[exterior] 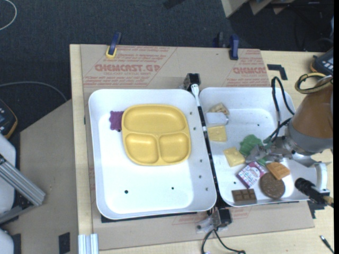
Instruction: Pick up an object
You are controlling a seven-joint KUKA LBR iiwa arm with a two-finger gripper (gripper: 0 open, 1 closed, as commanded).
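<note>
The right bin (249, 97) holds several toy foods. A green leafy piece (249, 142), a pink packet (251, 173), an orange bread slice (278, 170), a round brown cookie (271, 186) and a chocolate bar (244, 196) lie toward its front. Two yellow cheese blocks (217, 134) (233, 156) and a cream pastry (219, 110) sit along its left side. My gripper (265, 153) is low in this bin, just right of the green piece and above the pink packet and bread slice. Nothing is visibly held in it.
In the left bin (106, 157), a yellow divided plate (156, 134) rests with a purple piece (115, 119) at its left edge. A raised divider (204, 142) separates the bins. A cable (278, 97) arcs over the right bin's far corner.
</note>
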